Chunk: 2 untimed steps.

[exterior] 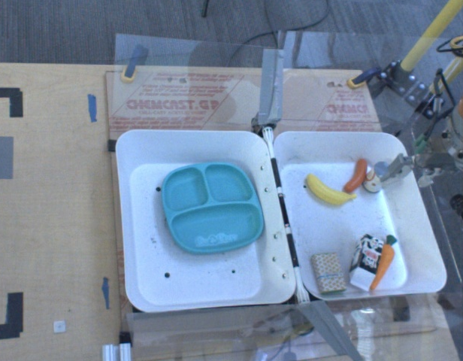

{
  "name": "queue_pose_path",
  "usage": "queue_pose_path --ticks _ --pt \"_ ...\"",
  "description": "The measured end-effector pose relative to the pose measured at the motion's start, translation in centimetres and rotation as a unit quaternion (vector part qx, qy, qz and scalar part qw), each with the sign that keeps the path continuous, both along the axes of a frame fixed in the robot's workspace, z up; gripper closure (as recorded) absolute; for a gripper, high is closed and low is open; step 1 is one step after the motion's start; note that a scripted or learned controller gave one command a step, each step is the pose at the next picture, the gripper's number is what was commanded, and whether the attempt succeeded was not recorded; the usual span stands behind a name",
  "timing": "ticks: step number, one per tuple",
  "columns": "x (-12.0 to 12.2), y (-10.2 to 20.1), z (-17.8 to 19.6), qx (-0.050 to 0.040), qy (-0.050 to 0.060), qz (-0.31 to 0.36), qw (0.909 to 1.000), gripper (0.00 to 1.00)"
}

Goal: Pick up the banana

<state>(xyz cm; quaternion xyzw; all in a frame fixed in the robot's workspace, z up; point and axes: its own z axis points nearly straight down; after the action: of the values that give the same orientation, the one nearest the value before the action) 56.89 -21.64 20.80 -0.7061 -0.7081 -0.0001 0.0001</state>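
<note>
Right bin [434, 232] | banana [327, 192] touching sausage [355, 176] | tool [389, 170] beside them, grip state unclear | carrot [382, 265] apart

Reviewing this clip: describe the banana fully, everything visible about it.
The banana is small, plain yellow and smooth, probably a plastic toy. It lies flat on the floor of the right bin, in its upper half, curved with ends turned upward in the view. Its right end meets or nearly meets the lower tip of the orange-red sausage. Nothing grips it.

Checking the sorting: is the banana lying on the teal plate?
No, the banana lies in the right bin, while the teal plate sits in the left bin.
</note>
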Motion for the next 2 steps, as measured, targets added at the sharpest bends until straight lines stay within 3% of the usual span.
queue_pose_path --ticks 1,2 --pt "2.9 1.4 -7.6 0.0 0.0 0.028 0.9996 0.0" --pt "3.9 7.1 -9.1 0.0002 -0.002 -0.036 0.9994 0.0"
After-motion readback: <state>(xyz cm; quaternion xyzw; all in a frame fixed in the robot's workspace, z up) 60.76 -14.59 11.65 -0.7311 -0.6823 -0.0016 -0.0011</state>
